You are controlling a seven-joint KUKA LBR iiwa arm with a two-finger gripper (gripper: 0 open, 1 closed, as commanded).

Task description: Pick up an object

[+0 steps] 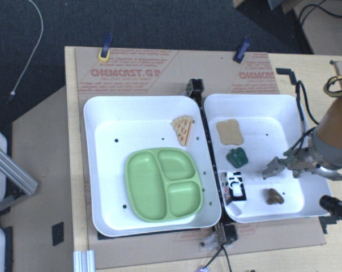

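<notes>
You can read red letters on the brown board (159,67) under the bins: "CHEMCAST G.P" on the left, and part of the same word again on the right. A yellow clamp (105,49) and a blue clamp (242,50) hold the board's far edge.

The left bin (103,152) holds a green plate (163,183) with three sections. Behind the plate, near the wall between the bins, lies a toy waffle wedge (183,129), tan with red lines.

The right bin (273,103) holds four small things you could pick:
- A tan slice like toast (230,131) lies near the back.
- A dark green toy (236,157) sits just in front of the slice.
- A small black and white box (235,186) lies at the left wall. It has print on it, but it is too small to read.
- A little brown lump (274,196) sits near the front, apart from the others.

The arm comes in from your right. Its gripper (273,168) hangs over the right bin, between the green toy and the brown lump, and a bit to the right of them. Nothing sits between its fingers. You cannot tell from here how wide they are.
</notes>
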